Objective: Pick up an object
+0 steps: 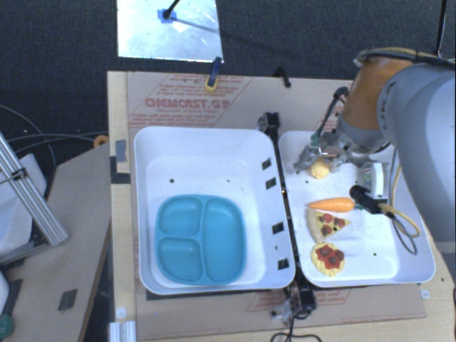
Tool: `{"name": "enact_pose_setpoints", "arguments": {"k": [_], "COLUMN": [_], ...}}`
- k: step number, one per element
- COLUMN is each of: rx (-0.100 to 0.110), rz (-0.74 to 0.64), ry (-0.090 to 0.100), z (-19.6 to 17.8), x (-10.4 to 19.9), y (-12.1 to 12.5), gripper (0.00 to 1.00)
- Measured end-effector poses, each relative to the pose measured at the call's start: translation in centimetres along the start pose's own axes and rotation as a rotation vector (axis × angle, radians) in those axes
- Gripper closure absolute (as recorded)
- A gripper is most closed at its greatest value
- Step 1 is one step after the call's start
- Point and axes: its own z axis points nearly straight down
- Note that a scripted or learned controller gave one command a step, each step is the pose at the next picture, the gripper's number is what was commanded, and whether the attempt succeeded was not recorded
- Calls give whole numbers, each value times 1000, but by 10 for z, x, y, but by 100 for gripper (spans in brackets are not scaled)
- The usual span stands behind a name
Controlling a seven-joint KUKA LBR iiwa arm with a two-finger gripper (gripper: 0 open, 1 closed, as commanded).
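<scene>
gripper (318,161): far end of right bin (410,266), fingers around small yellow toy (320,169); grip unconfirmed, state not discernible
yellow toy: likely light, hard, smooth plastic; may slip
hold: across its middle

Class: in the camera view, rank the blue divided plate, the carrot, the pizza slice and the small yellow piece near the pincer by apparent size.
1. blue divided plate
2. pizza slice and carrot: too alike to rank
3. small yellow piece

Two white bins (214,144), smooth glossy plastic; blue divided plate (201,238), matt plastic. Underneath, brown cardboard (192,98), printed, dull. Upper left, a shiny metal sheet (169,34) on rough dark carpet (57,41).
</scene>
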Motion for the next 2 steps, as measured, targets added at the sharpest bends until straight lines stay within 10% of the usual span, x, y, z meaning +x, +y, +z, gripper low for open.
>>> {"name": "enact_pose_setpoints", "arguments": {"k": [1, 2], "rx": [1, 2], "rz": [1, -2], "ry": [-1, 3], "z": [-12, -105], "x": [-2, 68], "y": [-1, -57], "gripper": [100, 100]}}
